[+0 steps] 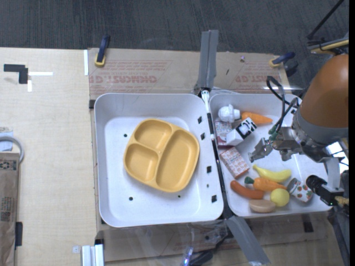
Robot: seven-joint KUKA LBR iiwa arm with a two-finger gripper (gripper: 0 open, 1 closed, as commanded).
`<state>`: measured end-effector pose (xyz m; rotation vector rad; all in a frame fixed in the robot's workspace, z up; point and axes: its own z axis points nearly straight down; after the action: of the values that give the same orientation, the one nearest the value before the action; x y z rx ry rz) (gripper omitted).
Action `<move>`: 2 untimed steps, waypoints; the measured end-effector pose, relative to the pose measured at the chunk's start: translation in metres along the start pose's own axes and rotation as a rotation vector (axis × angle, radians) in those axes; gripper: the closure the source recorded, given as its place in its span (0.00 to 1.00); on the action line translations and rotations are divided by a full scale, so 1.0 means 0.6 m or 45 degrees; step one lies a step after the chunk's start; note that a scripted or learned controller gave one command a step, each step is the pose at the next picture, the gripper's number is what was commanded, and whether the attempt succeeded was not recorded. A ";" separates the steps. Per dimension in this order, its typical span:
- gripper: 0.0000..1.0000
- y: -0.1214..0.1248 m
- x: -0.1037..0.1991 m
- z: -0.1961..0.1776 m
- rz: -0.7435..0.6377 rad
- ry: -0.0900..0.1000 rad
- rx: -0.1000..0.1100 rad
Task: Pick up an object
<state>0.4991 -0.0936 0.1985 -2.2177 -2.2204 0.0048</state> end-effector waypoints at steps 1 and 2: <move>0.00 -0.022 0.049 0.013 -0.065 0.000 -0.002; 0.00 -0.037 -0.005 0.166 -0.047 0.001 -0.001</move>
<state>0.4765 -0.0964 0.0992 -2.1764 -2.2607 0.0034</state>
